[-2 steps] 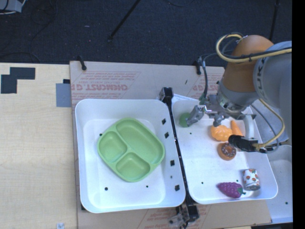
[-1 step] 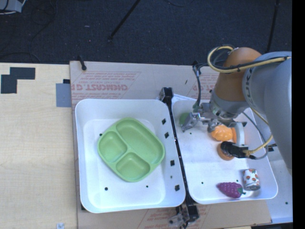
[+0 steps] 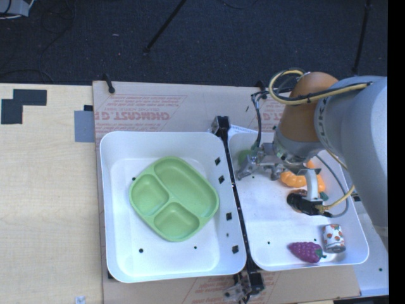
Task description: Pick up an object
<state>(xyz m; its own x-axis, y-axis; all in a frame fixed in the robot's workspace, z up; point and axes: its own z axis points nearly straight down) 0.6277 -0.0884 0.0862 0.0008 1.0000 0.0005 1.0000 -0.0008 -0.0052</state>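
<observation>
- The bench (image 3: 44,201) is pale wood and fills the left and lower part of the frame. A printed cardboard sheet (image 3: 158,109) lies under both bins.
- The grey arm (image 3: 357,125) comes in from the right edge. Its orange band sits at the upper right, above the right bin.
- The left bin (image 3: 120,239) takes up the middle of the frame. The right bin (image 3: 272,230) stands just beside it, at the lower right.
- A green divided plate (image 3: 174,198) with three compartments lies flat in the middle of the left bin, well apart from the arm.
- The gripper (image 3: 253,168) hangs low over the upper left corner of the right bin, close to the wall between the bins. Whether it is spread or pressed together cannot be told, and nothing can be seen held in it.
- An orange thing (image 3: 292,180) lies in the right bin just right of the gripper, partly hidden under the wrist.
- A purple grape-like bunch (image 3: 305,251) lies near that bin's lower right corner.
- A small white cup with red spots (image 3: 333,238) stands just right of the bunch.
</observation>
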